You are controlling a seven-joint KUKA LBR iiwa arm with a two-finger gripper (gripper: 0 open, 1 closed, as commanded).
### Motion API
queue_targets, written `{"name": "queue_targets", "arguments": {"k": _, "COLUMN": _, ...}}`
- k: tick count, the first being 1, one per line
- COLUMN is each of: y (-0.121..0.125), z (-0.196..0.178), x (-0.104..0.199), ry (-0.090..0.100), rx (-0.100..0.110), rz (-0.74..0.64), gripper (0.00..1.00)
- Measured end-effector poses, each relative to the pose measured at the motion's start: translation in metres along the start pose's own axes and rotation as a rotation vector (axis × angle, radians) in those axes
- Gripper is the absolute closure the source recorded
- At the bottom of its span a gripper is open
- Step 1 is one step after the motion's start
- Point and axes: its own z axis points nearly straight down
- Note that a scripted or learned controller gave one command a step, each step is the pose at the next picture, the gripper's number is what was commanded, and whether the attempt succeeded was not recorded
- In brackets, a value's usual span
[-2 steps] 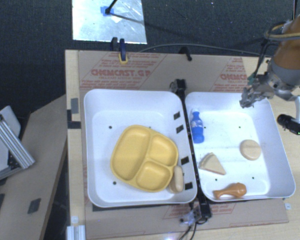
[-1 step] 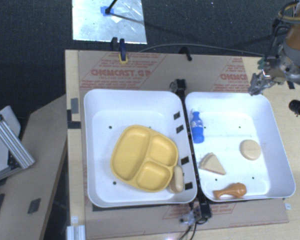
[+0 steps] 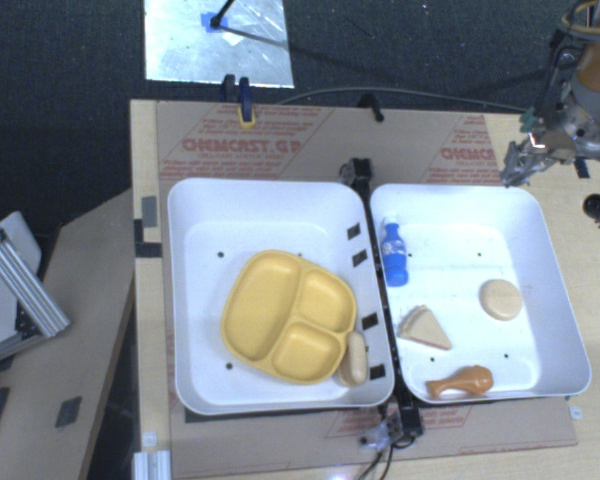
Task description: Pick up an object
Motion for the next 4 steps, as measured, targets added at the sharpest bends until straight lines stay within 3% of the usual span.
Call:
{"name": "queue_targets", "arguments": {"k": 1, "y": -0.014, "z": -0.004, "x": 0.048, "ry": 0.001, "rx": 0.003, "rz": -0.002, "gripper": 1.00}}
{"name": "queue_targets", "arguments": {"k": 4, "y": -0.064, "z": 0.028, "x": 0.196, "ry": 0.003, "rx": 0.006, "rz": -0.003, "gripper": 1.00}}
